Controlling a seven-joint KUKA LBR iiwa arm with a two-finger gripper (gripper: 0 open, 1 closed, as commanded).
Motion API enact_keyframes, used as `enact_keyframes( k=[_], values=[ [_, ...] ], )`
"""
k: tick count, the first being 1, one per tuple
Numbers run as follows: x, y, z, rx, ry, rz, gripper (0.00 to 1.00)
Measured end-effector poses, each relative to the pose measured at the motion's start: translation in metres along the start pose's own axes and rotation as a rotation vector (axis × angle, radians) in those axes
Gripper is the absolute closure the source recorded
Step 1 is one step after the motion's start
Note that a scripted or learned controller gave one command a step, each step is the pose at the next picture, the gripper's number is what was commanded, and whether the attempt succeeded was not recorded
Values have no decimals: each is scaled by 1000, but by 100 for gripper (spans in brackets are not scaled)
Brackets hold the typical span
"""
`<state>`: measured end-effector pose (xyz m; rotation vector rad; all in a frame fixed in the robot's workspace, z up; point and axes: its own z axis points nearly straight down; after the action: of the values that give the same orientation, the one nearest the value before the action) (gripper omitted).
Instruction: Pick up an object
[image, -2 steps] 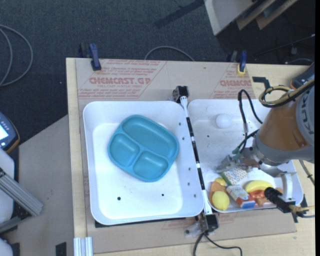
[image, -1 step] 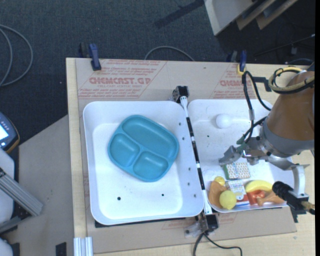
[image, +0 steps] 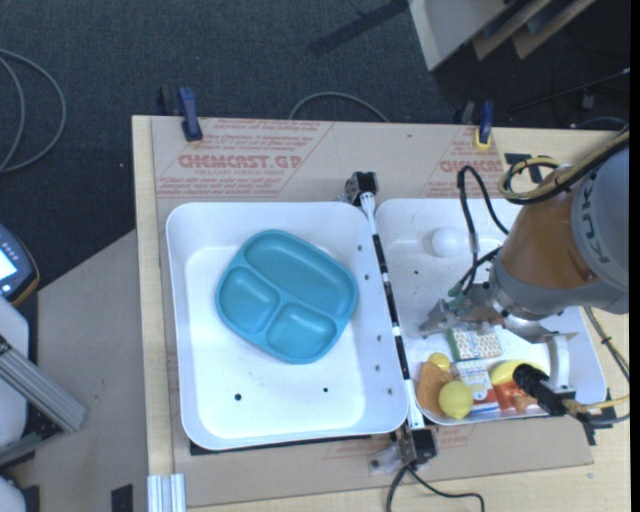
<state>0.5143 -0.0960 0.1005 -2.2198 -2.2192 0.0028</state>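
My gripper (image: 452, 316) hangs low over the middle of the right bin (image: 412, 232), at the end of the grey arm with its orange band (image: 540, 240). Just below it lies a small box with a dotted pattern (image: 476, 346). Along the bin's near edge sit an orange curved piece (image: 430, 384), a yellow lemon (image: 456, 399), a yellow piece (image: 503, 372) and a red item (image: 505, 398). A white ball (image: 446, 241) rests near the bin's far wall. Whether anything is held is hidden by the wrist.
The left bin (image: 190, 330) holds a blue divided plate (image: 287, 296) near its centre. A black-and-white divider (image: 385, 290) runs between the two bins. Blue clamps (image: 187, 105) sit on the bench's far edge.
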Motion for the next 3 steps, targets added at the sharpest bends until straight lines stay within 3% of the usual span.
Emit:
enact_keyframes(
  k=[1,2,3],
  values=[
    [-53,13,-3,-6,-4,3,0],
    [-86,61,-27,-6,-3,-2,0],
    [-10,32,-26,1,2,-3,0]
  ],
)
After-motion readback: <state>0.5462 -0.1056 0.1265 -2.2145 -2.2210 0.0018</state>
